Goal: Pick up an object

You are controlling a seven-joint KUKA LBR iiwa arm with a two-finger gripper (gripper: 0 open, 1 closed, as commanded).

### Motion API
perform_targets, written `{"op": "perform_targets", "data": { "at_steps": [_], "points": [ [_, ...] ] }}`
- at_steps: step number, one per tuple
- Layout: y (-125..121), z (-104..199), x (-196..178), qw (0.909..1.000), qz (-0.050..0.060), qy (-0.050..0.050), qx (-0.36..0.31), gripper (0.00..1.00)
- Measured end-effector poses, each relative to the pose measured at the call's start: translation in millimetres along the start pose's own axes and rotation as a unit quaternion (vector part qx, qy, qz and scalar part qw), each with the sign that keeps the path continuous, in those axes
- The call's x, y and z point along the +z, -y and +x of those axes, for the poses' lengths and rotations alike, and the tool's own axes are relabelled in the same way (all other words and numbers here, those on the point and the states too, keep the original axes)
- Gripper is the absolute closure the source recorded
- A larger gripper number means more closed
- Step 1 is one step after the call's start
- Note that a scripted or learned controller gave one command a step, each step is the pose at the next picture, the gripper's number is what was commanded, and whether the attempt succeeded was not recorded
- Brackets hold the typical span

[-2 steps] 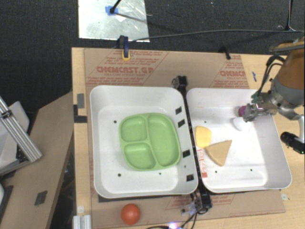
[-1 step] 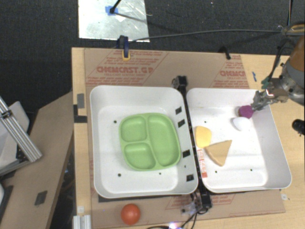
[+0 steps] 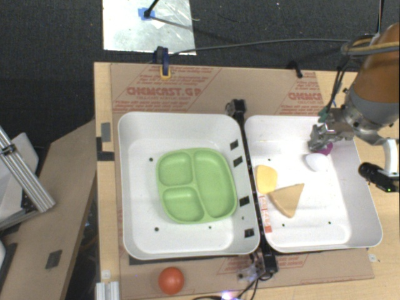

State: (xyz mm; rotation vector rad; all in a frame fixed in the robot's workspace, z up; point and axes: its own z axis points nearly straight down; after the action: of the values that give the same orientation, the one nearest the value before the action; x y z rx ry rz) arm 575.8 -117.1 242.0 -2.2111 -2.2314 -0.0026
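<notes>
The worktop [image 3: 187, 83] is carrying two white bins. The left bin [image 3: 140, 230] is holding a green divided tray [image 3: 195, 185]. The right bin [image 3: 350, 220] is holding a tan wedge [image 3: 287, 199], a yellow piece [image 3: 265, 179] and a white egg-shaped object [image 3: 317, 162]. The end effector [image 3: 324, 140] is hovering just above that object, beside something purple [image 3: 325, 148]; its opening cannot be told.

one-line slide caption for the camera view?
Tool low over right bin near purple piece, white egg; green tray in left bin.

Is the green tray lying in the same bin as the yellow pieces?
No, the green tray lies in the left bin, the yellow pieces in the right bin.
</notes>
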Motion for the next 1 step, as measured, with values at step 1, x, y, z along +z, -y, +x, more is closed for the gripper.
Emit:
{"op": "perform_targets", "data": {
  "at_steps": [1],
  "points": [
    [1.8, 44.5, -3.2, 1.0, 0.0, 0.0, 0.0, 1.0]
  ]
}}
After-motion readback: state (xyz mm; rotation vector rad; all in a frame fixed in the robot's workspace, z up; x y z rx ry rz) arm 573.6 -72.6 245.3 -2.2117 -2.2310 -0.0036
